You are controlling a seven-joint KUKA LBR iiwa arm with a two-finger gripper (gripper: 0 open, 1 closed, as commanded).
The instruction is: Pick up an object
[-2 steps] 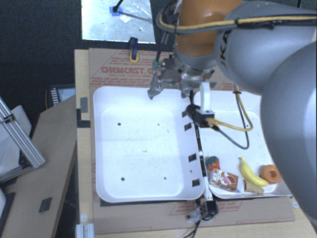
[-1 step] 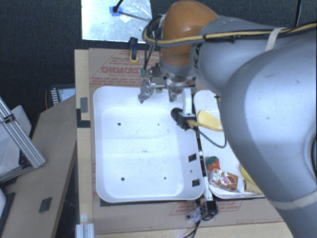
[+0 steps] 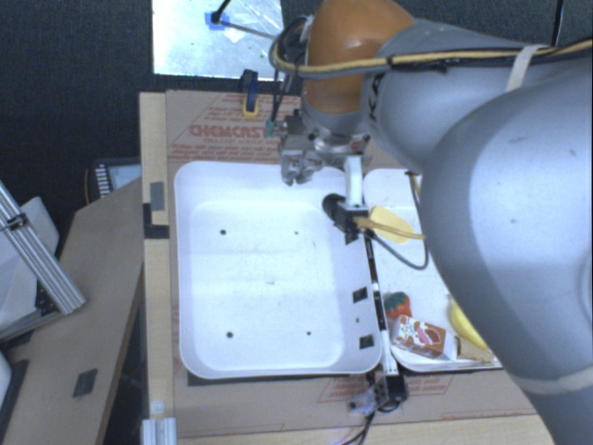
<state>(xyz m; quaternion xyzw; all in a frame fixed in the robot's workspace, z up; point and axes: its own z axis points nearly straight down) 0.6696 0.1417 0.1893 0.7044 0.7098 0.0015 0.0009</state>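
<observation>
The gripper point(image 3: 298, 169), its state impossible to tell, hovers over the left bin point(image 3: 199, 248); the snack packet point(image 3: 419, 335) looks light, crinkly, best pinched mid-body.

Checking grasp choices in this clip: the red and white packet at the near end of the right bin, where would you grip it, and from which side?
The red and white packet seems to lie flat near the right bin's near-left corner, hard by the divider. I'd come straight down and pinch across its middle, fingers closing along the divider rather than toward it, since the wall probably leaves little room.
</observation>
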